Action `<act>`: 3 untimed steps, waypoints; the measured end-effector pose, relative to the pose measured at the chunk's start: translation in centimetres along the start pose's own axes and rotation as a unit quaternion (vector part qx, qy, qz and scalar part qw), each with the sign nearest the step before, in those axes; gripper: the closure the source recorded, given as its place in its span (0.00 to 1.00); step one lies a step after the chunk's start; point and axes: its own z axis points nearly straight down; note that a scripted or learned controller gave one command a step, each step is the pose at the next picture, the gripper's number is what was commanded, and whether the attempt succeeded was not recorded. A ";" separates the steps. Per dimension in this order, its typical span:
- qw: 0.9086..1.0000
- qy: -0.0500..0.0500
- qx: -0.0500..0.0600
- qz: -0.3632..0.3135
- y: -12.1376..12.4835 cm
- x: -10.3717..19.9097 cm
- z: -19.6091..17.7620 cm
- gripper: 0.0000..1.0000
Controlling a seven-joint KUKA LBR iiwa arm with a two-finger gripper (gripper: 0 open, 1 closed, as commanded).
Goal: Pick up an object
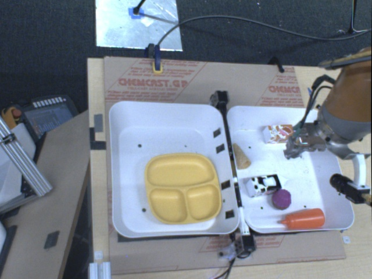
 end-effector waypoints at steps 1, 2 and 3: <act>1.000 0.001 0.003 0.000 0.1 0.0 -1.0 1.00; 1.000 0.002 0.003 -0.003 0.0 5.2 0.0 1.00; 1.000 0.002 0.003 -0.003 -0.2 10.4 -1.2 1.00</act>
